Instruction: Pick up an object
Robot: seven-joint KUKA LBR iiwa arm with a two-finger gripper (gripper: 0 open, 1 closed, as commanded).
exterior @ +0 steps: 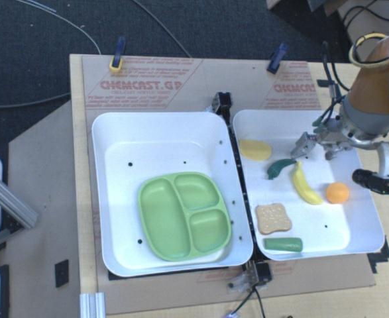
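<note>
Tabletop point(88, 177) bears two white bins: left bin point(114, 144) holds green divided plate point(184, 214), right bin point(360, 234) holds banana point(305, 185), orange point(338, 193), toast point(273, 218); claw point(317, 148) hovers at its far side, fingers apart, gripping nothing.

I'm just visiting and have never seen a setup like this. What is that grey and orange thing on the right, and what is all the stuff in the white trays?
That is a robot arm; its claw hangs over the right bin. One fixed camera looks down at a slant on the bench. The right bin holds toy food: a yellow piece, a dark green piece, a banana, an orange ball, a slice of bread and a green pickle-like piece. The left bin holds a green divided plate. Nothing is visibly held.
</note>
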